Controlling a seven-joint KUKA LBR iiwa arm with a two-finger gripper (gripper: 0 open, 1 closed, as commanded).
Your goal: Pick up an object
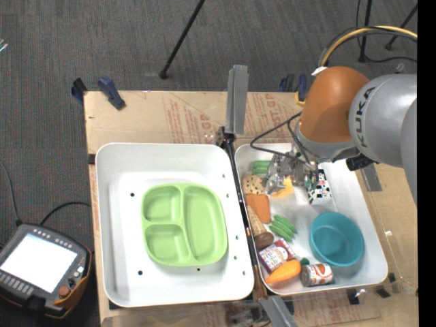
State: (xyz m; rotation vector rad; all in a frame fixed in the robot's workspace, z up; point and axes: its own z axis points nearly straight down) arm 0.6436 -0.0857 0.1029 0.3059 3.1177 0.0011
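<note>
My gripper reaches down into the upper middle of the right bin, under the orange wrist band. Its tip is right over a yellow wedge, with a cookie and a green piece just to its left. A black-and-white spotted box stands to its right. Lower in that bin lie an orange block, an ice-cream cone, a green pea pod, a teal bowl, a small red packet, a carrot and a can.
The left bin holds a green divided plate. A grey post rises behind the wall between the bins. Blue clamps grip the bench's back edge. A control pendant lies on the floor at the lower left.
</note>
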